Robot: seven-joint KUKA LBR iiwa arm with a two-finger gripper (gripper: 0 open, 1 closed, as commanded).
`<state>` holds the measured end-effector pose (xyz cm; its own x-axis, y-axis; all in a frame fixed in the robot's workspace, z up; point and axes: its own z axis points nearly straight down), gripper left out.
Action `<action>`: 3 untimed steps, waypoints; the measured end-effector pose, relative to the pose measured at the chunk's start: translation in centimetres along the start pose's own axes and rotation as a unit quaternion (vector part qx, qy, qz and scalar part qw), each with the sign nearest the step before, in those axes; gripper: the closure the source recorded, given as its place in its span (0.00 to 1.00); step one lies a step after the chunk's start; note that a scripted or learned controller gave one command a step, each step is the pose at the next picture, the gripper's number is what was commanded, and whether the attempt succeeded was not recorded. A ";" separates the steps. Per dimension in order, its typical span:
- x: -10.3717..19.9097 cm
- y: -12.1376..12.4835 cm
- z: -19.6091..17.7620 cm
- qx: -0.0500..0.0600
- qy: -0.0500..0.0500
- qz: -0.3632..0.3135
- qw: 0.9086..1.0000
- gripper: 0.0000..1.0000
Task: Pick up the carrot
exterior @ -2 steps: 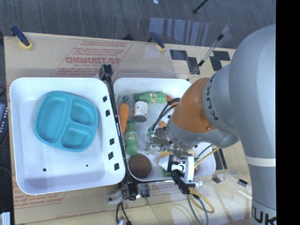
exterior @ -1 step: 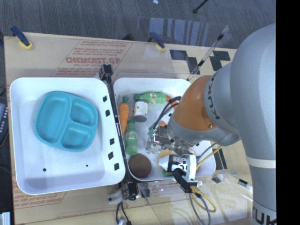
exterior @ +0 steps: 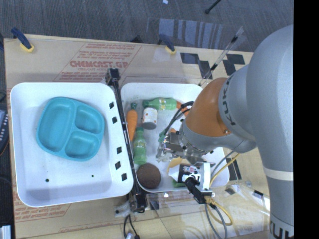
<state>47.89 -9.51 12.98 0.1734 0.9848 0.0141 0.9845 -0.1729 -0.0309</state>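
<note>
The orange carrot (exterior: 131, 123) lies lengthwise along the left wall of the right bin (exterior: 130, 90), its tip pointing toward the front. A green bottle (exterior: 139, 146) lies just in front of it. My gripper (exterior: 166, 147) hangs low over the middle of the right bin, a little to the right of the green bottle and apart from the carrot. Nothing shows between the gripper and the carrot but the bottle.
A second green bottle (exterior: 160, 103) and a white can (exterior: 149, 116) lie at the back of the right bin. A brown ball (exterior: 148, 176) sits at its front, with a yellow piece (exterior: 177, 160) under the wrist. The left bin (exterior: 20, 148) holds a blue divided plate (exterior: 70, 128).
</note>
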 end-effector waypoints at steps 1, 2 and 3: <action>0.1 0.0 -0.9 0.003 0.001 -0.003 1.000 1.00; -2.5 0.2 3.8 -0.008 -0.007 -0.156 0.988 1.00; 3.1 -0.9 -6.2 -0.013 -0.004 0.072 0.997 1.00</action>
